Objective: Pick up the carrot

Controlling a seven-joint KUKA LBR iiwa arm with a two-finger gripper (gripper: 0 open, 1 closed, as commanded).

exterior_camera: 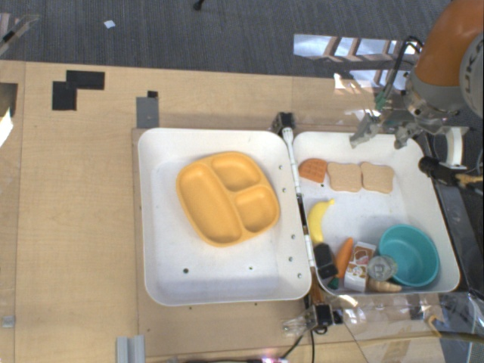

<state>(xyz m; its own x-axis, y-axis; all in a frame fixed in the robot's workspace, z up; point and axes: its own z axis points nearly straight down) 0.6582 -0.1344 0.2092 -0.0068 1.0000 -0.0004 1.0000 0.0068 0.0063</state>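
I see two white bins side by side: the left bin [162, 225] holds a yellow divided plate [227, 197], the right bin [439, 233] the smaller items. My arm [452, 48] hangs over the right bin's far edge, gripper [382, 131] with fingers spread apart, holding nothing. A teal bowl [409, 255] sits in the near right corner. The carrot [344, 256] lies near the bin's near left corner, its long axis running near-to-far and tilted slightly right at the far end, between a black item [325, 262] and a small box [360, 265], just near the banana [319, 218].
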